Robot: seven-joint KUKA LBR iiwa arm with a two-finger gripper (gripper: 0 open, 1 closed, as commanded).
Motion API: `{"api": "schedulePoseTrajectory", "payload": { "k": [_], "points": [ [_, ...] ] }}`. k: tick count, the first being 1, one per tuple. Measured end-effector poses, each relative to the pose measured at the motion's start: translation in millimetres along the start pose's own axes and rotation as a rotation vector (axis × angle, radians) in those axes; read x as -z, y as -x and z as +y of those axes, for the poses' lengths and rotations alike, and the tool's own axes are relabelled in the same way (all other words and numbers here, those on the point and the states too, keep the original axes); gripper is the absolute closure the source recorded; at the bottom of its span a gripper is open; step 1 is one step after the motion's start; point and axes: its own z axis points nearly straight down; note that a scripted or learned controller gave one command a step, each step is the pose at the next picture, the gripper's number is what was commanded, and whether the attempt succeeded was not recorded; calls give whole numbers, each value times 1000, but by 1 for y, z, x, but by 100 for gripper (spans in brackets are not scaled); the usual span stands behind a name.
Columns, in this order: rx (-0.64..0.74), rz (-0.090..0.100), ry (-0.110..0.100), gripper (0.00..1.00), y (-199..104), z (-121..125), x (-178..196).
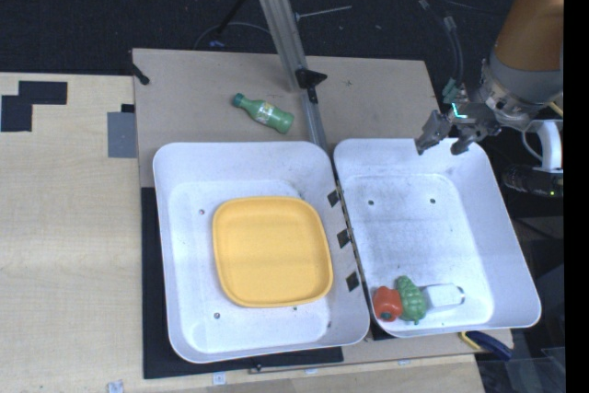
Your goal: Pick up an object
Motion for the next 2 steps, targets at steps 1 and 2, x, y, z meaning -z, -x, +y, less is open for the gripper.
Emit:
{"api": "schedulePoseTrajectory", "payload": {
  "k": [1,2],
  "points": [
    [0,0,0,0,0,0,0],
    [0,0,-4,0,9,-2,-50]
  ]
}}
